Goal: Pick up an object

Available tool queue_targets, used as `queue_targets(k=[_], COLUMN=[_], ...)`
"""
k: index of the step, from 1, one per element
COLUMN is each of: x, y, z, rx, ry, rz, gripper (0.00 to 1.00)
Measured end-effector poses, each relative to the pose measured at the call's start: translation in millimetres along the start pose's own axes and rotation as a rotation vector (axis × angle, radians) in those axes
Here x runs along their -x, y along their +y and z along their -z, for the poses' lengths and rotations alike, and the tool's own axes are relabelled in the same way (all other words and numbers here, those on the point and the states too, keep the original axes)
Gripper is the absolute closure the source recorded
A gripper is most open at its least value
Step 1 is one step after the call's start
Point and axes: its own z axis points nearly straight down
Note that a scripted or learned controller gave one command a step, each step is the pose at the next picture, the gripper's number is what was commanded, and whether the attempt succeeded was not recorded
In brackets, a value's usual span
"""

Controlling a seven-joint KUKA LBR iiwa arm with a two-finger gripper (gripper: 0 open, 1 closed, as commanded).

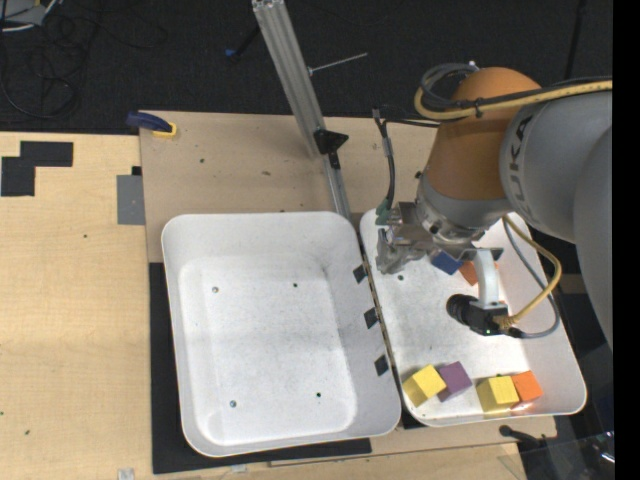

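Low — end effector [392, 251] over right bin [560, 388]

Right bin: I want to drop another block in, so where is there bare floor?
In the right bin, a bare patch lies between the gripper and the near row: yellow block, purple block, second yellow block, orange block. The far end is crowded by the arm. The left bin floor is bare.

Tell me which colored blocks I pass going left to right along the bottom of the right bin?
Yellow block → purple block → second yellow block → orange block.
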Motion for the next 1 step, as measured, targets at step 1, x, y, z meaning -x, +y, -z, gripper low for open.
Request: queue_targets(k=[1], x=[-53.9], y=[-0.7], z=[14.8], rx=[0.003], ry=[0.000], rz=[0.001], gripper=[1.00])
